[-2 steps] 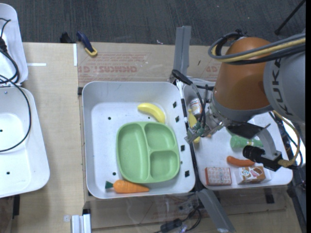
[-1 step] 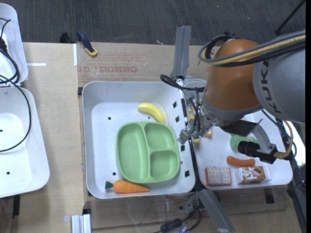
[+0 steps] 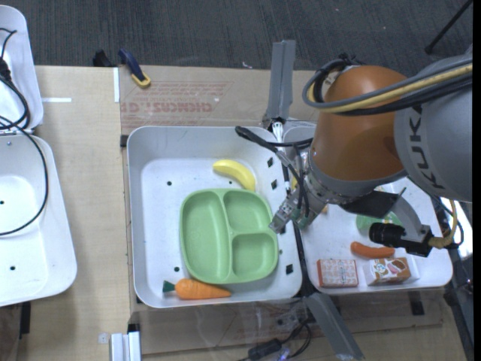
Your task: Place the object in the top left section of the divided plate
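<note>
I can't tell what state my tool [image 3: 289, 215] is in at the green divided plastic plate's [image 3: 228, 236] right rim. The yellow toy banana [image 3: 235, 174] lies just above; I'd approach it squarely.

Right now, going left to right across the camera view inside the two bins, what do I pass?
Toy carrot → green divided plate → gripper at the wall between the bins → biscuit box → small carton. I left out the banana, which sits above the plate's span.
</note>
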